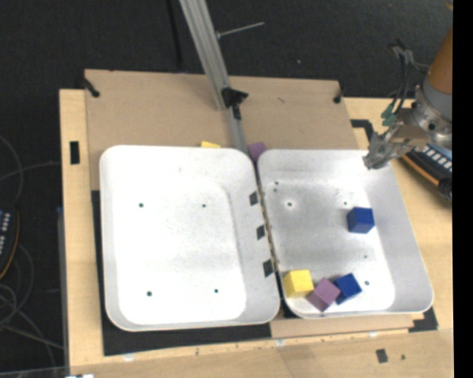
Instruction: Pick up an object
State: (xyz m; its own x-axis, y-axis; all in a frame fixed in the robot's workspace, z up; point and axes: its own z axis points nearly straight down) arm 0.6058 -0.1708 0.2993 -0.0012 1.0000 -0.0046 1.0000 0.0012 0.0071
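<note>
Currently, progress: we are judging the pick as not yet begun; nothing is sitting between the fingers, so reaching, closing and lifting are all left to do.
Nearest cluster: we are seeing three blocks huddling at the near rim of the right bin (394,211), namely a yellow cube (298,282), a purple cube (325,293) and a blue cube (348,287); the purple one is touching the blue one, and the yellow one is sitting just beside them.
Lone block: we are noting a second blue cube (360,220) standing by itself further back in the same bin, well apart from the cluster, which we are judging the easiest target.
Left bin (173,235): we are looking at a shallow white tray with rounded corners and a faintly speckled, matte floor.
Materials: we are reading the cubes as smooth, solid-coloured, sharp-edged blocks, and the desk (181,109) as plain tan board.
Behind the bins: we are catching a small yellow piece (210,144) and a small purple piece (257,150) peeking over the far rims.
Pincer (376,157): we are finding it hovering over the far right corner of the right bin, carrying nothing; whether it is spread or pressed together we cannot tell.
</note>
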